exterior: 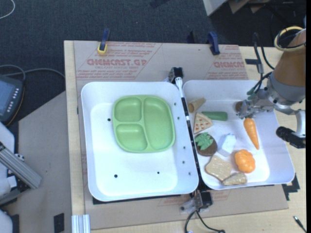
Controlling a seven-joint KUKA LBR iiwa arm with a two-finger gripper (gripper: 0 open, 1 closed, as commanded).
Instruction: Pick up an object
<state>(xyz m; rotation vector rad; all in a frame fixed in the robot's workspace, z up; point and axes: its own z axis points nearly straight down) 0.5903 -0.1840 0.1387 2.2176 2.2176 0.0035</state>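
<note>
Approaching is judged the step in hand: the tool (247,108) hangs low in the right bin (286,176), just above the carrot (251,132), whose top lies beside it. Whether the tool is open or closed cannot be told. A descent onto the carrot is called for next. The arm (291,72) enters from the right, wrist bent down.

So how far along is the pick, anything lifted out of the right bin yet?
Nothing looks lifted yet. The gripper sits low in the right bin, just above the top end of the carrot, which lies flat on the bin floor. I can't tell whether it has a hold. Grasping and raising are left. The green plate sits in the left bin.
</note>
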